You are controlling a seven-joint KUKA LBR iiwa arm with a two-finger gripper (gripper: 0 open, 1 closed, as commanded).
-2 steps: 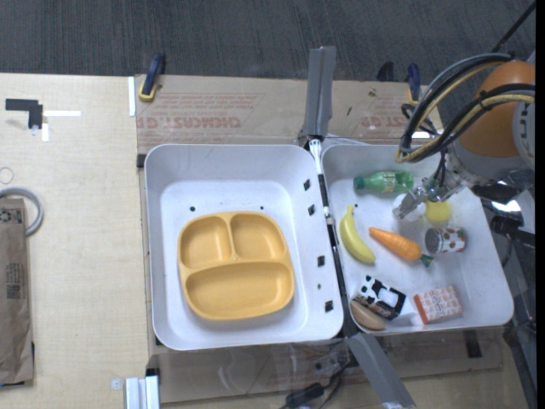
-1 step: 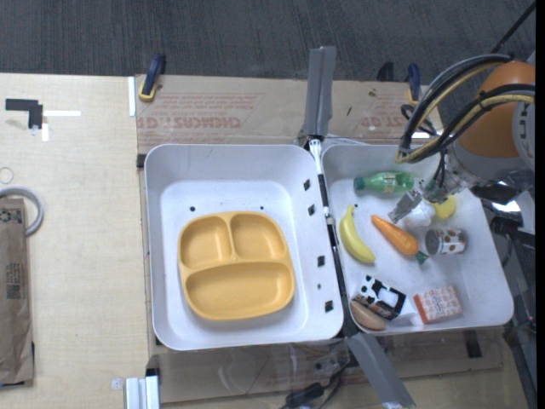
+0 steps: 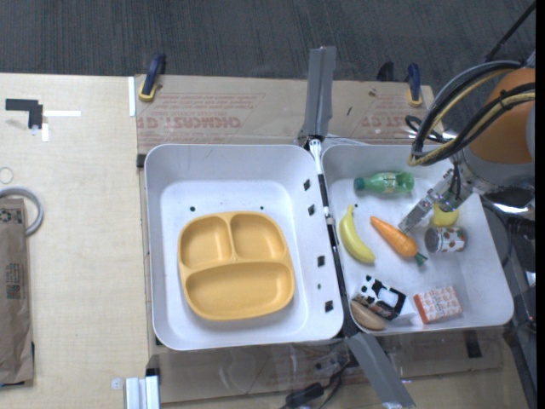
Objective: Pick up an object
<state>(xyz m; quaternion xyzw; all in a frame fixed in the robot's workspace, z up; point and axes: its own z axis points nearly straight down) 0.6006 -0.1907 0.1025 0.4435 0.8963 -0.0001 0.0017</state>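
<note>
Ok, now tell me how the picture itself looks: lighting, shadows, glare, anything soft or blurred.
Camera view: lighting is even and diffuse, with soft shadows inside the shallow white left bin around the yellow three-compartment plastic tray; the shallow white right bin looks bright but not washed out; the two-finger gripper and the orange carrot are slightly soft; the arm's orange band is blurred at the frame edge.

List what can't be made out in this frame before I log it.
- Gripper, camera view: too small and blurred to tell open from shut.
- Yellow object beside it: partly covered by the gripper, identity unclear.
- Black-and-white item: overlaps a tan object at the right bin's front wall; neither identifiable.
- Arm: cut off by the right edge.
</note>
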